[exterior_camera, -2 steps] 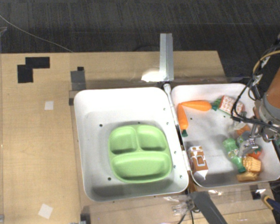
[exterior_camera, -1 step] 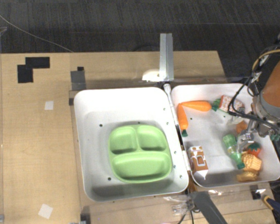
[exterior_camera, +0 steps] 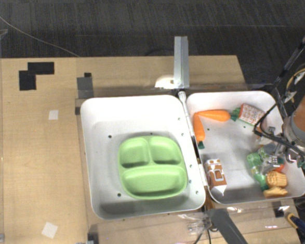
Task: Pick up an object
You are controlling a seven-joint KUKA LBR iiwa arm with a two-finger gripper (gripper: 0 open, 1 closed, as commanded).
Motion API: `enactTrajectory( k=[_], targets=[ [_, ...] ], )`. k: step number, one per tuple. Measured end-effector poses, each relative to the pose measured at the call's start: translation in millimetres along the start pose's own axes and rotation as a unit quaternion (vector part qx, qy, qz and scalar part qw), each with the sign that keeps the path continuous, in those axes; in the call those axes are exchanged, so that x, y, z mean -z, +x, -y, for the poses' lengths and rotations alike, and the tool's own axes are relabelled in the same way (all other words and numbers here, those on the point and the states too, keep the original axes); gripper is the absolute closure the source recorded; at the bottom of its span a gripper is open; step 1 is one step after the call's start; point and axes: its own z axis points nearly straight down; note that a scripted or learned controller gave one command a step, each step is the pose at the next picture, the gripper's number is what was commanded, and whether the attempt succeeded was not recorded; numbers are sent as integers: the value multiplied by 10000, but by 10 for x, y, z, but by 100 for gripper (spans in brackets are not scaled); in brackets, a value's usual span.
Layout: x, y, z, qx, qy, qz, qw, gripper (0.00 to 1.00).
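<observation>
Green three-compartment plastic plate (exterior_camera: 152, 165) sits in the left shallow white bin (exterior_camera: 97, 149), alone there. Right shallow white bin (exterior_camera: 235, 188) holds the pickable stuff: orange plastic carrot (exterior_camera: 212, 116) at the far wall, second orange piece (exterior_camera: 199, 128) along the divider, small brown-and-white carton (exterior_camera: 216, 173) near the front left, red-and-white printed packet (exterior_camera: 249, 114) far right, green translucent item (exterior_camera: 256, 165) and yellow waffle-textured toy (exterior_camera: 276, 180) at the near right corner. Tool (exterior_camera: 276, 160) is down low in that corner, just above or touching the green item and the yellow toy. Can't tell whether it's spread or pinched, clutter and cables hide it. Nothing visibly lifted, so I'd call the pick not done: grasp unconfirmed, lift left. Light wooden counter (exterior_camera: 36, 168) around the bins has only tape marks
</observation>
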Motion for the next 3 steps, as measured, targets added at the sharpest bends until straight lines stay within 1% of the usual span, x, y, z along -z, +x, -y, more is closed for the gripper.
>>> enactTrajectory(
  k=[1, 2, 3],
  targets=[
    [-4, 17, 13, -550, 5, -33, 9985, 0],
    [-7, 34, 24, -1124, 11, -62, 9936, 0],
    [-8, 39, 24, -1271, 10, -71, 9919, 0]
  ],
)
